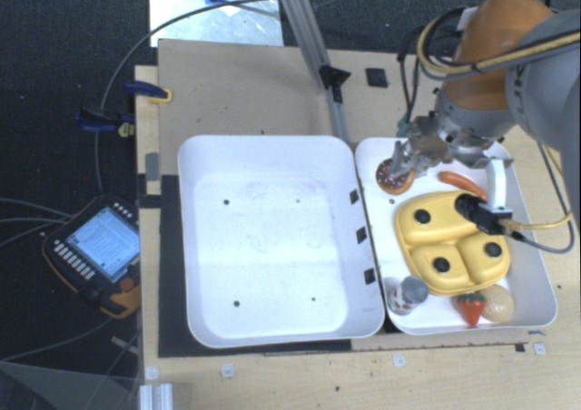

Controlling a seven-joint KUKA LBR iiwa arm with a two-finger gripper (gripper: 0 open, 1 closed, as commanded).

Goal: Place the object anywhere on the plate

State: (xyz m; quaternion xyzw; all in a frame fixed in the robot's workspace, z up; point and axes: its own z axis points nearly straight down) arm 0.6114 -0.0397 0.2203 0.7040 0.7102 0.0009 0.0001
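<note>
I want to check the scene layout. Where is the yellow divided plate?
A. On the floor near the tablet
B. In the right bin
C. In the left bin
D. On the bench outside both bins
B: the yellow plate lies inside the right bin, beside small food items.

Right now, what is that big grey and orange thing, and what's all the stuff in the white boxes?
It's a robot arm, filmed from one camera above the bench looking down. Its gripper hangs over a small brown round thing, though I can't tell if it holds it. Two white bins sit side by side. The right bin has a yellow plate with compartments, an orange piece, a red toy like a strawberry, a pale ball and a small grey object.
</note>
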